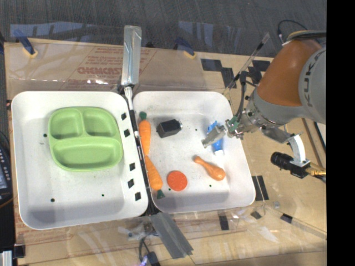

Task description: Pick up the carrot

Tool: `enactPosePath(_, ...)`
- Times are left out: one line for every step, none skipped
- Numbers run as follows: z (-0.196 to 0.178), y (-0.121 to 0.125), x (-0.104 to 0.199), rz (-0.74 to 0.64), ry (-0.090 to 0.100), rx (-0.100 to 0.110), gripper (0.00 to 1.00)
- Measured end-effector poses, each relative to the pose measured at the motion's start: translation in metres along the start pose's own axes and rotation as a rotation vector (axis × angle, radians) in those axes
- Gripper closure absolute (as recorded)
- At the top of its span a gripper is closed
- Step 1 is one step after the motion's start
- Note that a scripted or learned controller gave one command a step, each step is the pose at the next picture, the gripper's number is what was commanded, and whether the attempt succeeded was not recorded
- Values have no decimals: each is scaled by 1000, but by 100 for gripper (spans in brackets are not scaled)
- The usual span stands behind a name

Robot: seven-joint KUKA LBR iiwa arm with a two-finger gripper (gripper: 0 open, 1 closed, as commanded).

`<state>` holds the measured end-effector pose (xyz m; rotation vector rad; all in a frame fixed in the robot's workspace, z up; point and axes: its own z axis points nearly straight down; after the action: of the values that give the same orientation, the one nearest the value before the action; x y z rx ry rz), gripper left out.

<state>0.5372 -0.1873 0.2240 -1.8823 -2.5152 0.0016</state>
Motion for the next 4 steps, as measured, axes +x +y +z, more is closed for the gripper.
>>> enactPosePath(85, -30, 53, -193, 3, 2, 0)
enactPosePath(60, 19, 80, -48, 1, 1, 0)
enactPosePath(61, -13, 15, -148, -1, 0, 0)
enactPosePath(57, -59, 15, 13, 3, 2, 0)
